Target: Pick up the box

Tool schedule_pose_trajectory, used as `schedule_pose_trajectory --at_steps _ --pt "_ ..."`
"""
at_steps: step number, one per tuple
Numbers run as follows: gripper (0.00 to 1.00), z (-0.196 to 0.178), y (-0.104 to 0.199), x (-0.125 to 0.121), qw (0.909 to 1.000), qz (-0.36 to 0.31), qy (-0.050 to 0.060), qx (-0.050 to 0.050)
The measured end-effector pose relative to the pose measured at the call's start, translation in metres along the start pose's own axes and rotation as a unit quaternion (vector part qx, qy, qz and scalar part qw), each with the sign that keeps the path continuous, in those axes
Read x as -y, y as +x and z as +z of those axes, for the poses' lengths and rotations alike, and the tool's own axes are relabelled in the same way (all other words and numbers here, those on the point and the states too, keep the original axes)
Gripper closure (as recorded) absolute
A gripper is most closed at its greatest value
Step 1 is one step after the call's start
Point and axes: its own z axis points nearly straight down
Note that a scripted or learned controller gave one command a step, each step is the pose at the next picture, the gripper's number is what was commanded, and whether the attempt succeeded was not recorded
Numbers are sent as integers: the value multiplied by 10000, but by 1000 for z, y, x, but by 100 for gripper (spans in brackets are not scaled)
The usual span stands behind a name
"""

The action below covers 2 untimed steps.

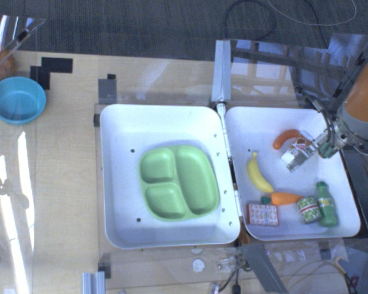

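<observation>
From the camera view we see the claw low over the right bin, beside the orange sausage; we cannot tell its state. The box lies flat at that bin's front edge, well apart from the claw, just beside the carrot. A green tray sits in the left bin.

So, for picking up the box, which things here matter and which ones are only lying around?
For the job:
- box, front of the right bin
- pincer, over that bin

Just lying about:
- banana
- carrot
- sausage
- can
- green bottle
- green divided plate, left bin
- blue bowl
</observation>
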Motion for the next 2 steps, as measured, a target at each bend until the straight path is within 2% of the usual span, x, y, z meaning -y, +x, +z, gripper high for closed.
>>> schedule_pose_trajectory --at_steps 1,2 --pt "0 82 -13 -109 9927 1209 18 -20" --pt "0 81 -37 -36 9707 2403 -6 -26"
